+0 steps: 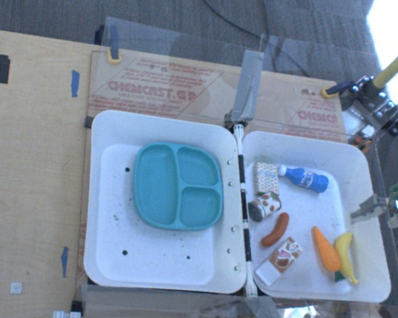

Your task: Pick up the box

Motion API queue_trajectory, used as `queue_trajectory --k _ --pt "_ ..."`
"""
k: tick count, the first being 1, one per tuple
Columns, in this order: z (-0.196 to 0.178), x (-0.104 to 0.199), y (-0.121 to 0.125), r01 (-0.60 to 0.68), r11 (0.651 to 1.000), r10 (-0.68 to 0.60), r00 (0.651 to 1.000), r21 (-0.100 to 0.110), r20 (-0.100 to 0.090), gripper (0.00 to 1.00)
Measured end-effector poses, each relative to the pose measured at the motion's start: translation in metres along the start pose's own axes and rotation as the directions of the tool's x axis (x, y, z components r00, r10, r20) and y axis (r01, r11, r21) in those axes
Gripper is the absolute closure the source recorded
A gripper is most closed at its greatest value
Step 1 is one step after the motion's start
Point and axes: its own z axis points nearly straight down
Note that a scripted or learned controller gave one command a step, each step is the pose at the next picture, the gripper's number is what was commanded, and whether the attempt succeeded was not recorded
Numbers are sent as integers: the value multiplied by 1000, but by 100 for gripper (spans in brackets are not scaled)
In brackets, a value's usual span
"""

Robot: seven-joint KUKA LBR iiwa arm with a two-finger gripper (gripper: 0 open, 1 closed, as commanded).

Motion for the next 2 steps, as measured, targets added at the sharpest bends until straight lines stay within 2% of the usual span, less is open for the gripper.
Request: queue_trajectory --k 1,2 --pt "140 64 -3 -13 1000 13 1000 -10 2 0" --pt "129 63 -3 -17 1000 17 1000 -14 2 100"
